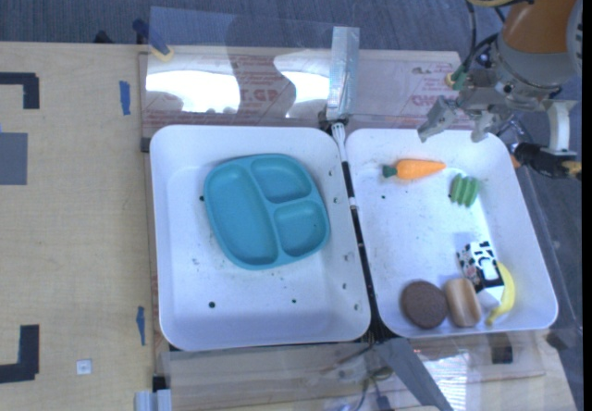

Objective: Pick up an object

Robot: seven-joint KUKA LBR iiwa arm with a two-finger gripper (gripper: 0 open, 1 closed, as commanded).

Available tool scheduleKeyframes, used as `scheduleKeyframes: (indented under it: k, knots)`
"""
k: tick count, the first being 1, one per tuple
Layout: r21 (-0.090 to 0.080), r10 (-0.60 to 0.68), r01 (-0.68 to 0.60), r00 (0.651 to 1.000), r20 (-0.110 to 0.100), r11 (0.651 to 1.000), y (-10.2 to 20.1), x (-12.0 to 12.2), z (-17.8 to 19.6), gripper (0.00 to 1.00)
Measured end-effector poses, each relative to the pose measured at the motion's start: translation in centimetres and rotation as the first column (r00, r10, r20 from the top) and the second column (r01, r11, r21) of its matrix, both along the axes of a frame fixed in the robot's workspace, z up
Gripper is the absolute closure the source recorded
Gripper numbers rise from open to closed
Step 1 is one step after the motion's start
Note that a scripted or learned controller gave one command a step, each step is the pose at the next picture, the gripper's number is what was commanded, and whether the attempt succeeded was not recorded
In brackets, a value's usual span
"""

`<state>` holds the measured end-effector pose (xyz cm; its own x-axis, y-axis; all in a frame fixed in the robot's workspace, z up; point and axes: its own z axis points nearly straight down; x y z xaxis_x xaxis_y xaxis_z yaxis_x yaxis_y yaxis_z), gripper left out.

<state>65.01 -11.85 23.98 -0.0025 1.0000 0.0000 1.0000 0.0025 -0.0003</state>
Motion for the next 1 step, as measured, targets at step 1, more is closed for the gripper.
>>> scheduleKeyframes:
  k: [1]
  knots:
    - [0.002,0.291,-0.291,0.957,-0.003,0.957,2.77,1.62,-8.85,0.00]
